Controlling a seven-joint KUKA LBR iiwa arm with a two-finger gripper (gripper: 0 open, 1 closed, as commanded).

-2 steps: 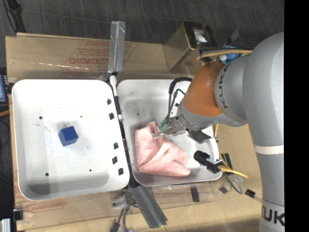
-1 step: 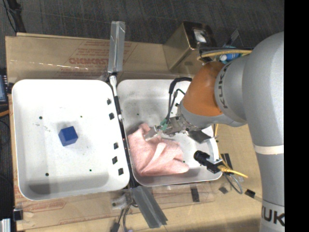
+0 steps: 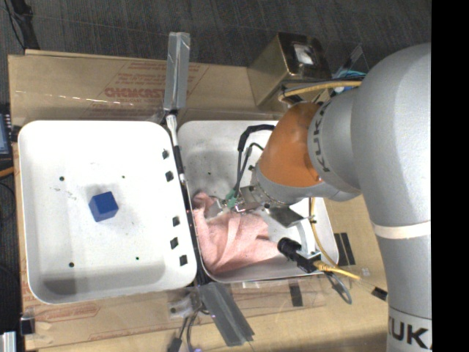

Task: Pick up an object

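Down at the rumpled pink cloth [image 3: 233, 239]; gripper [image 3: 220, 205] state unclear; blue cube [image 3: 103, 205] apart.

This looks like a robotics lab or test cell. A large grey industrial arm [image 3: 381, 152] with loose cables hangs over two white plastic bins [image 3: 44, 196] set on a bench lined with flattened cardboard [image 3: 95, 86]. Metal brackets [image 3: 176, 72] clamp the bins, and dark carpet [image 3: 220, 13] lies at the far side.
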